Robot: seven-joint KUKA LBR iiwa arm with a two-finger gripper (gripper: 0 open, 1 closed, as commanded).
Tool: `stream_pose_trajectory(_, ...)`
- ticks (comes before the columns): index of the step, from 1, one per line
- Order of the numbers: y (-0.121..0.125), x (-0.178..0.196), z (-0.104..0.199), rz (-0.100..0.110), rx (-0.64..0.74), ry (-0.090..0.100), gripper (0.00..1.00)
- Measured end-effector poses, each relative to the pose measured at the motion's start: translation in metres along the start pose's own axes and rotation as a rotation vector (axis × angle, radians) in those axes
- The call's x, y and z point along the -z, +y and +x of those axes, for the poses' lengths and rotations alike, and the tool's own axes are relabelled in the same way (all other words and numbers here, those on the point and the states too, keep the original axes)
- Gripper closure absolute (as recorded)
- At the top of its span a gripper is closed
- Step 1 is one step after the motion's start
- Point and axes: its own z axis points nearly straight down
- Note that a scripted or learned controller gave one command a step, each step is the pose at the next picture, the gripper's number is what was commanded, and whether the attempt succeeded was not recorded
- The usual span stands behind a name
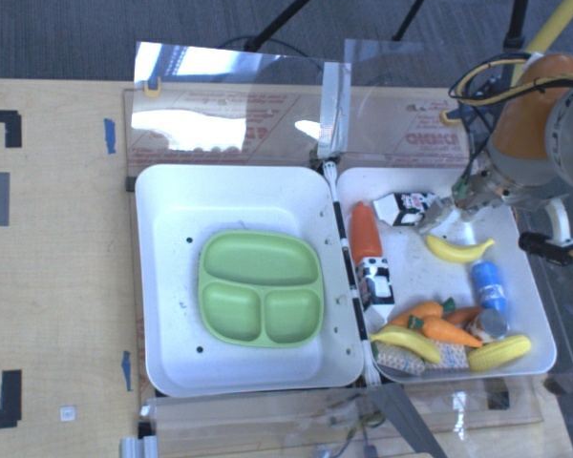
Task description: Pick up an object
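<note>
Camera view: gripper (456,208) hangs over the right bin (540,299) by a banana (458,248) — light, smooth, curved; grip mid-body — jaws' state unclear.

We see two white bins: the left bin (162,256) holds a pale green divided plate (261,288), well away from the gripper (451,214). Just beside the gripper lies a black-and-white carton (404,208), and just below it a yellow banana (459,249). Farther off in the right bin (535,303) we see an orange-red cylinder (366,233), a cow-patterned black-and-white box (375,282), a blue bottle (488,285), an orange carrot (446,330) with a green top, and two more yellow bananas (499,351). The arm is grey with an orange band (525,113).
</note>
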Motion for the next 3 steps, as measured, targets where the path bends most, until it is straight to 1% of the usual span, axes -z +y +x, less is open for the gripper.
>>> stream_pose_trajectory(1, -0.044, -0.002, 0.013, -0.015, 0.029, -0.002, 0.0)
stream_pose_trajectory(2, -0.042, 0.008, 0.011, -0.02, 0.029, -0.005, 1.0)
stream_pose_trajectory(3, -0.033, 0.1, 0.027, -0.013, -0.08, -0.002, 1.0)
